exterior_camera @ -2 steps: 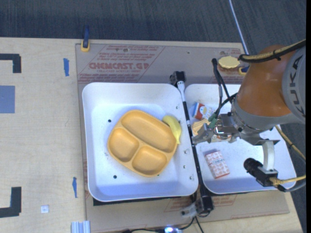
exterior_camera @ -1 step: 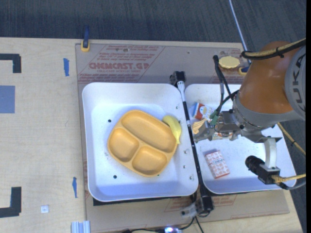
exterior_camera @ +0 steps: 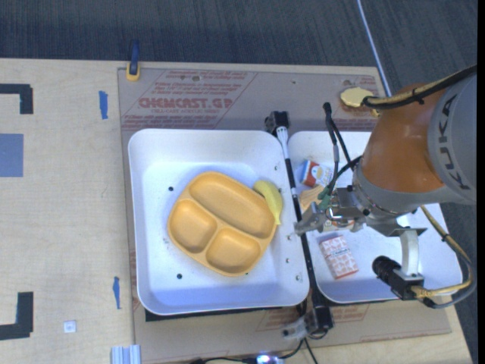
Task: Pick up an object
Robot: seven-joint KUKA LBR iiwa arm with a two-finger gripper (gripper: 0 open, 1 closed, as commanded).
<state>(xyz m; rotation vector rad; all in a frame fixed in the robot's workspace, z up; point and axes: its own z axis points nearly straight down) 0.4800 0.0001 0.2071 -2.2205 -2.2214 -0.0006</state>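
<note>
My gripper [exterior_camera: 312, 220] hangs low over the left side of the right bin [exterior_camera: 447, 279], close to the wall between the two bins. Just below it lies a small white packet with a red pattern [exterior_camera: 339, 255]. A tan piece [exterior_camera: 307, 198] sits right above the gripper, and a red, white and blue packet [exterior_camera: 311, 172] lies further back. Nothing shows clearly held in the gripper. The arm's orange and grey body [exterior_camera: 405, 161] hides much of the right bin.
The left bin [exterior_camera: 151, 173] holds a yellow three-compartment plate [exterior_camera: 221, 223] with a yellow banana-shaped thing [exterior_camera: 270, 198] at its right edge. Black cables [exterior_camera: 333, 139] run over the right bin's back. A yellow disc [exterior_camera: 354, 97] lies on the board behind the bins.
</note>
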